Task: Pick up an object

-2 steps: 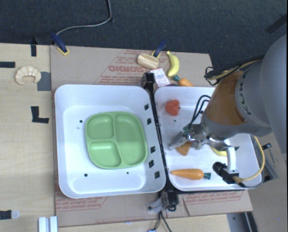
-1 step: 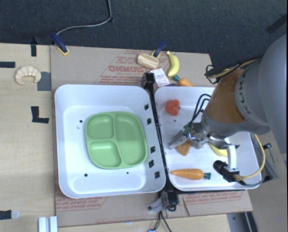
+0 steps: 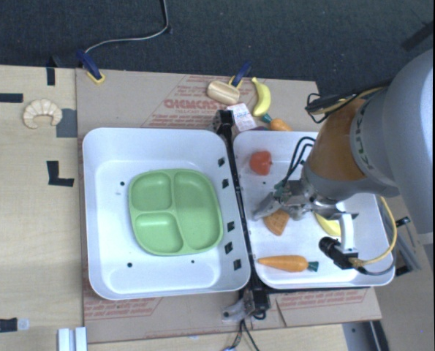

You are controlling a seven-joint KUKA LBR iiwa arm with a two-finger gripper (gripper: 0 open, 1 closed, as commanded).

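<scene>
Orange wedge point(image 3: 276, 223) lay in right bin point(image 3: 371, 273), under gripper point(image 3: 274, 206); grip state could not be told. Same bin held one carrot point(image 3: 281, 263), one red piece point(image 3: 260, 162), one yellow piece point(image 3: 328, 224). Left bin point(image 3: 104, 196) held one green divided plate point(image 3: 176, 211). Outside bins: one banana point(image 3: 261, 97), one croissant point(image 3: 42, 113).

The arm point(image 3: 392, 137) is cut off by the right edge and covers a large part of the right bin point(image 3: 265, 185). A yellow object point(image 3: 328, 224) lies mostly hidden under the wrist. The label on the small white packet point(image 3: 241, 115) is too small to read.
</scene>
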